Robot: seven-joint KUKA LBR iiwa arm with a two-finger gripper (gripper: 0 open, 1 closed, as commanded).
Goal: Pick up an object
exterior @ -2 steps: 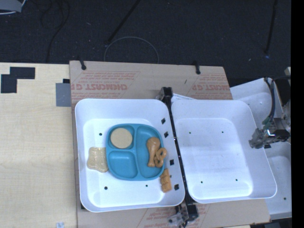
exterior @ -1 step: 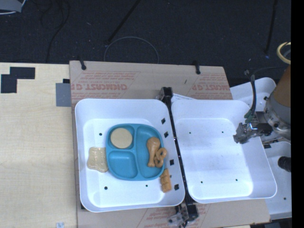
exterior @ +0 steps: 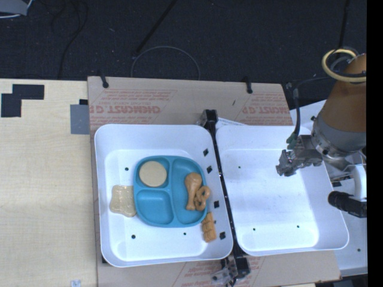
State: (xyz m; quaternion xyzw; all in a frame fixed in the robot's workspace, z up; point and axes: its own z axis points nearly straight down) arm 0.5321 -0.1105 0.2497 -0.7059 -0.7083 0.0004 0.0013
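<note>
I see the gripper (exterior: 286,164) over the right bin (exterior: 269,220), fingers unreadable; cardboard (exterior: 179,103) print reads reversed, illegible; blue tray (exterior: 157,208) left.

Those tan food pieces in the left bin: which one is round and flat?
The round piece in the blue tray's upper-left compartment. The others are lumpy or elongated: the drumstick shape, the pretzel, and two outside the tray.

My arm (exterior: 347,100) is cut off at the right edge of the frame. My tool (exterior: 287,163) is too small and dark to read its fingers.
</note>
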